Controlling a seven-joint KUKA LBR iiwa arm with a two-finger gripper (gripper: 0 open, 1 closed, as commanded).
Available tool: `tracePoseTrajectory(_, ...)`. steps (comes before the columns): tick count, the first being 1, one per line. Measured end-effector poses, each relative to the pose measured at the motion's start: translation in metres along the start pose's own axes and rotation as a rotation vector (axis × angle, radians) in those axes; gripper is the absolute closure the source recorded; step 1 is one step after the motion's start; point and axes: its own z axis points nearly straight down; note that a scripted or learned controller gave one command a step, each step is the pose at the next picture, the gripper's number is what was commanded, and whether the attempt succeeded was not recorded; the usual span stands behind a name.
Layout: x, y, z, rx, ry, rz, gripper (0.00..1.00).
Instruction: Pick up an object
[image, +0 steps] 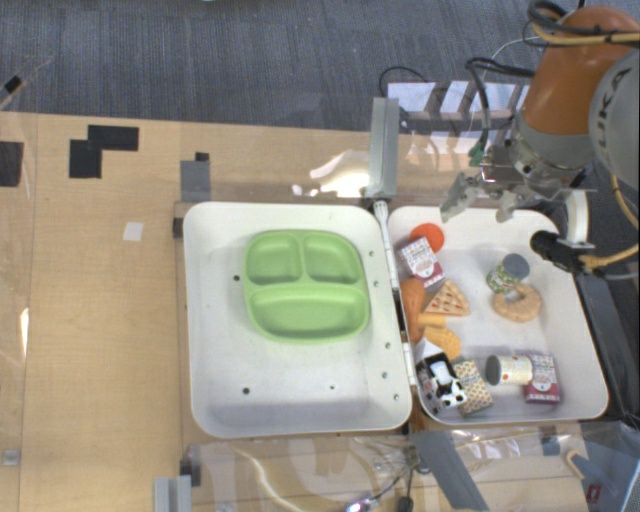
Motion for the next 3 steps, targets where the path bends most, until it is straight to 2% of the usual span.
tracePoseTrajectory(1,-0.005,0.017,0.142,0.001,0.0,0.13,0.0)
tracePoseTrajectory(2,-0.003,-0.048,0.15,-0.005,0.001,0.176,0.0)
tracePoseTrajectory(3,-0.001,-0.045,0.138,-0.014,0.004,0.175,1.0)
